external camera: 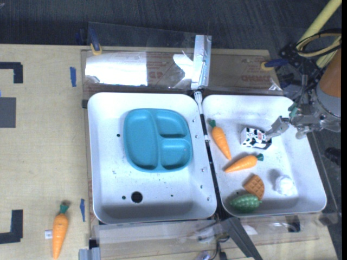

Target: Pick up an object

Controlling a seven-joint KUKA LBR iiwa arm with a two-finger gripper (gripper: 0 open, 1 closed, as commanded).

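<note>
Because the pincer (282, 124) hangs over the far right part of the right-hand shallow white plastic bin (309, 161), the relation that matters is plain: the small black-and-white spotted toy, perhaps a cow figure (255, 138), lies just to its left and slightly nearer, almost touching the finger tip. I judge this the likeliest thing to be picked. Its outline is blocky and short, with no strong long axis that I can make out, and a touch of red shows at its right end. Whether the pincer's fingers are parted or together I cannot tell; nothing is seen between them.

Other choices lie farther off in the same bin. A smooth orange plastic carrot with a green top (219, 138) lies left of the toy, its long axis running from far-left to near-right. A second orange carrot (242, 163) lies nearer, running almost left to right, its green end to the right. Nearer still sit a ridged brown waffle-like piece (254, 186), a bumpy dark green rounded vegetable (244, 202) and a pale white lump (284, 184).

The left-hand white bin (103, 161) holds a glossy blue divided plastic tray (157, 140). A third carrot (59, 229) lies on the pale wooden surface (38, 145), well apart.
</note>
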